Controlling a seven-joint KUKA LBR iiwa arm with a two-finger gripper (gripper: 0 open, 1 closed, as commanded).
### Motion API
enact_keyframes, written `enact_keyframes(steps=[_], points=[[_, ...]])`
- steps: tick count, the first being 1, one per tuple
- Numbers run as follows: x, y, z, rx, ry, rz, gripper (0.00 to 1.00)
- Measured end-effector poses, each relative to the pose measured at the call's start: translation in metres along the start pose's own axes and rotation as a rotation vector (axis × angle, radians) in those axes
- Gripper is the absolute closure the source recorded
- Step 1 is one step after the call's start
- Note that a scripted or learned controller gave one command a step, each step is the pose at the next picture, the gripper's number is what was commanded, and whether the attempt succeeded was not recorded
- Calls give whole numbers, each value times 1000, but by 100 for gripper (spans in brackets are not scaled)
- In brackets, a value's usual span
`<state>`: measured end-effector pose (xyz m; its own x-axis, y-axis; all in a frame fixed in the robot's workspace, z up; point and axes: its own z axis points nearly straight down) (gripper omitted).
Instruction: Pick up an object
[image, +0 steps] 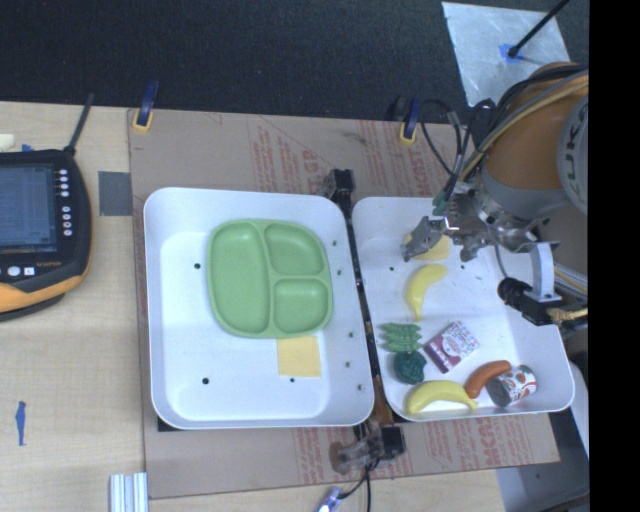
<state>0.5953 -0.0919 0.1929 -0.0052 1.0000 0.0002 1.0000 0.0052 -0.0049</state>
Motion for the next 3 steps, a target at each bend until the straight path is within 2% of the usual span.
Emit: enact_keyframes(steps=[1,2,3], points=[[-19,3,102,1,-2,0,0],[-20,3,91,1,-4,-4,100],[38,33,0,-3,1,1,100]])
